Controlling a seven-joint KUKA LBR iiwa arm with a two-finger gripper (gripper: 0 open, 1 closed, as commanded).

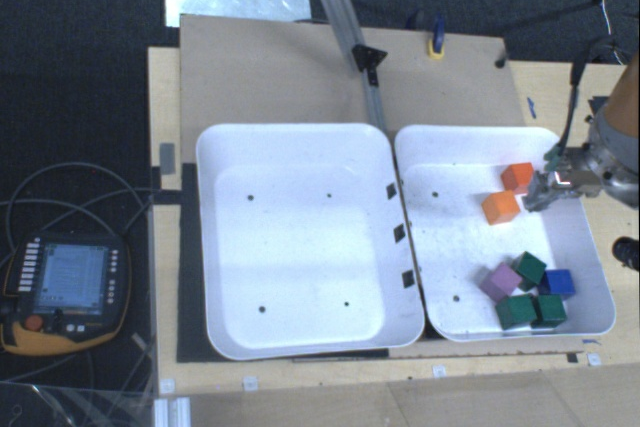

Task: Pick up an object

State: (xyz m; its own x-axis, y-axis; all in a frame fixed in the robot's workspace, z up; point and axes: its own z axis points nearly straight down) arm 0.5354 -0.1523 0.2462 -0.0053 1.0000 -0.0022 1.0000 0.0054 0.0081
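Nothing lifted yet. Hand (545,190) parked low in the right bin (455,177), just beside two orange blocks (501,207). Grip state? Can't tell, too blurry. Grab and lift probably still pending.

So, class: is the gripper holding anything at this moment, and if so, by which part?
It cannot be told. The gripper is in the right bin, beside two orange blocks, but no block shows between its fingers.

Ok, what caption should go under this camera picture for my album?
Robot gripper reaching beside two orange blocks in the right bin.
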